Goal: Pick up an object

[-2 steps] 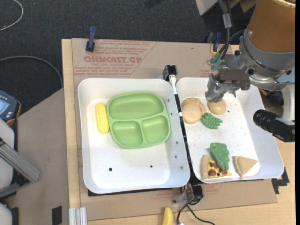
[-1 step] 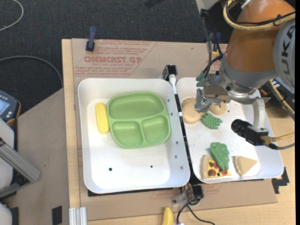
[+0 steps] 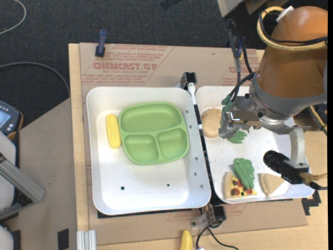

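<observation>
My gripper (image 3: 229,128) hangs low over the upper left part of the right bin (image 3: 221,160). A small green leafy piece (image 3: 238,137) lies right under its tip, partly hidden by it. I cannot tell whether the two touch. A round tan bun (image 3: 210,123) rests just left of the gripper, against the bin's left wall. Nearer the front lie a larger green leafy toy (image 3: 244,172), a pizza slice (image 3: 237,186) and a tan wedge (image 3: 272,183).
The left bin (image 3: 104,181) holds a green divided plate (image 3: 154,132) with a yellow corn cob (image 3: 112,130) beside it. The arm's orange and grey body (image 3: 294,61) covers the right bin's far right part. A rim divides the two bins.
</observation>
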{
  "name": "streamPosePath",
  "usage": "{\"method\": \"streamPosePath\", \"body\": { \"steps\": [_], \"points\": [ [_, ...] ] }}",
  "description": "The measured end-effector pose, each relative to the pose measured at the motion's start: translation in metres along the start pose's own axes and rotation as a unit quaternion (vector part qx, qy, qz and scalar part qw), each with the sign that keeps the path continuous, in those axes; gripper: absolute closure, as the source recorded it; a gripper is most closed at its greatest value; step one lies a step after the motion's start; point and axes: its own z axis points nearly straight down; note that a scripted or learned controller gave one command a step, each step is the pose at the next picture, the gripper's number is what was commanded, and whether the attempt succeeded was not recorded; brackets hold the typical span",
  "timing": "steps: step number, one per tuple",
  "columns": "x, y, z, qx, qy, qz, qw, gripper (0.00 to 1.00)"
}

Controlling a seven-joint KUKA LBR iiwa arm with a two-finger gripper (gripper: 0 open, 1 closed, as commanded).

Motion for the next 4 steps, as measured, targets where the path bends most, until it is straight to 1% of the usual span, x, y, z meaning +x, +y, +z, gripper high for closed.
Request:
{"method": "streamPosePath", "body": {
  "steps": [1,2,3,4],
  "points": [
    [0.064,0.001,0.084,0.002,0.0,-0.002,1.0,1.0],
    [0.084,0.002,-0.076,-0.009,0.001,-0.002,1.0,1.0],
    [0.083,0.002,-0.079,-0.003,0.0,-0.001,1.0,1.0],
    [0.022,0.001,0.01,0.002,-0.001,0.004,1.0,1.0]
  ]
}}
